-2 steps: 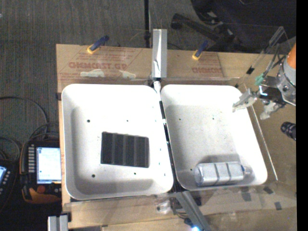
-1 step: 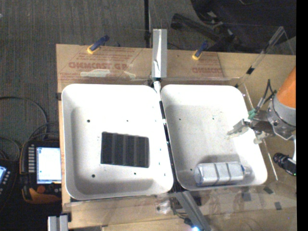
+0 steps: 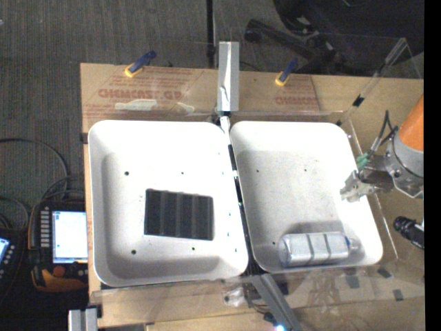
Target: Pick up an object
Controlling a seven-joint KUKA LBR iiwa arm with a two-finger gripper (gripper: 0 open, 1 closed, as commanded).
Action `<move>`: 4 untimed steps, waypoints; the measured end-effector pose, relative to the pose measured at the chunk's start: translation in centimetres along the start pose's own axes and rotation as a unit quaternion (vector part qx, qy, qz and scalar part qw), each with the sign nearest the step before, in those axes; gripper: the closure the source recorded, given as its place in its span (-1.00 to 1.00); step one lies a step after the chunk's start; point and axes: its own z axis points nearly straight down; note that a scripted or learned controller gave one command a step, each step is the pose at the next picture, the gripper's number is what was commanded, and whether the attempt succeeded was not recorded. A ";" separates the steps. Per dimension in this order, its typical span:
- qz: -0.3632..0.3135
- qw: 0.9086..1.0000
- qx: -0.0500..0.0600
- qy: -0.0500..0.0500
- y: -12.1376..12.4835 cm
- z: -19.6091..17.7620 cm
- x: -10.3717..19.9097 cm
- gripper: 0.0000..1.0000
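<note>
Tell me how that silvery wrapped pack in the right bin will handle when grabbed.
The silvery pack looks wrapped in glossy film, so it is probably slippery. Its three rounded segments suggest it may flex or sag at the seams. Lying flat against the right bin's near wall, it seems unlikely to roll.

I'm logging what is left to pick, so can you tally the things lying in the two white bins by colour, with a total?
Black: 1, the flat black ribbed rectangular block in the left white bin.
Silver-grey: 1, the silver-grey ridged oblong pack in the right white bin.
Total: 2
</note>
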 end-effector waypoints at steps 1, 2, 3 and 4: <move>0.000 1.000 0.000 0.000 0.0 0.0 0.0 -1.00; 0.024 1.000 -0.001 -0.001 -1.0 -6.2 -0.4 -1.00; -0.014 1.000 0.001 0.000 -1.9 7.9 1.5 -1.00; 0.016 1.000 -0.001 -0.001 -1.5 2.0 -0.7 -1.00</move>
